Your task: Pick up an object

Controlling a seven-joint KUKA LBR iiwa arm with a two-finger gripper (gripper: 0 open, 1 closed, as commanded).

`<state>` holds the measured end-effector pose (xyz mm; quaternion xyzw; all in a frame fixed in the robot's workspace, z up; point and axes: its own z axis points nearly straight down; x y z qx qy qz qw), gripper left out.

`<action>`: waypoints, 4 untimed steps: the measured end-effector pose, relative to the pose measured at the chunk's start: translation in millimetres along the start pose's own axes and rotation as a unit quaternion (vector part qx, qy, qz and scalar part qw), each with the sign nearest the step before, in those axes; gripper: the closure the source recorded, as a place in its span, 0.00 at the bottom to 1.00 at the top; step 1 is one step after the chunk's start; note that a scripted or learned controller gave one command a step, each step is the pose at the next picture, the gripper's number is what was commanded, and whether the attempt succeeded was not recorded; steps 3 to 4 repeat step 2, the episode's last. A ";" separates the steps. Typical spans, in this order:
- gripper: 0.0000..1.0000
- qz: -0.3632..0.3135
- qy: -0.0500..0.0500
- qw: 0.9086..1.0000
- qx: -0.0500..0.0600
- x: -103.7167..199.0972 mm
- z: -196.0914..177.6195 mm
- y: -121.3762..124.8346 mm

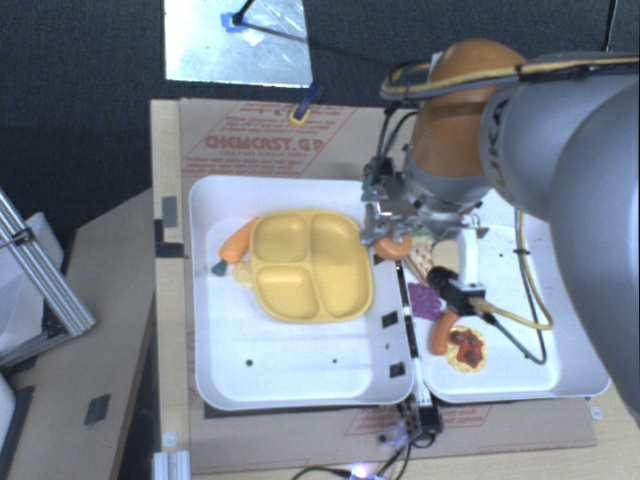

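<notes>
The metal hand point(385, 230) (grip unclear) hangs beside a smooth yellow three-compartment plastic plate point(305, 265).

Yellow tray point(305, 266), orange carrot point(238, 240), white bins point(300, 373), purple grapes point(424, 300).

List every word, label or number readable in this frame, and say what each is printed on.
"CHEMCAST. G P": red print on the brown cardboard sheet behind the left bin; the last letters are uncertain.
Smaller red line under it: too blurred to read.
Red print on the cardboard's front edge: too small to read.
</notes>
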<state>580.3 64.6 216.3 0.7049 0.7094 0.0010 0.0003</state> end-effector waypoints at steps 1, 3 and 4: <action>1.00 0.000 0.000 1.000 0.000 2.2 -18.5 -4.0; 1.00 0.002 -0.001 1.000 0.001 2.3 2.9 -7.3; 1.00 0.002 -0.001 1.000 0.001 2.3 2.9 -7.3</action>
